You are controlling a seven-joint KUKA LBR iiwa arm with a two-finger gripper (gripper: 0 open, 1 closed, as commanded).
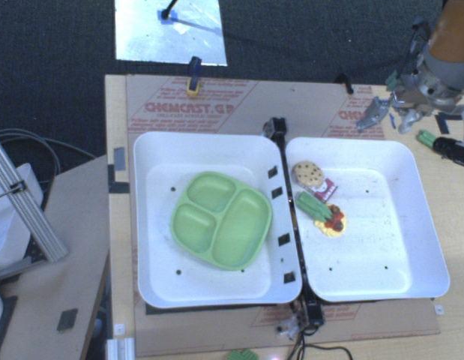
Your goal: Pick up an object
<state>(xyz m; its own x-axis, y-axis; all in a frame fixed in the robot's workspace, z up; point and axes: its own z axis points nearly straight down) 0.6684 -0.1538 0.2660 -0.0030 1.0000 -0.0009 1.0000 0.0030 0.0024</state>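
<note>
So the left bin (153, 156) has a green tray (220, 220) sitting about in its middle, and the right bin (411, 201) has a little pile by its left wall: a cookie (308, 174), a red-and-white pack (327, 191), a green piece (312, 206) and something yellow and red (333, 223), all touching or nearly. The arm (447, 47) hangs over the worktop's (217, 103) far right corner, outside the bins, with the claw (387, 111) well apart from the pile and holding nothing, though I can't tell if it's open or closed.
</note>
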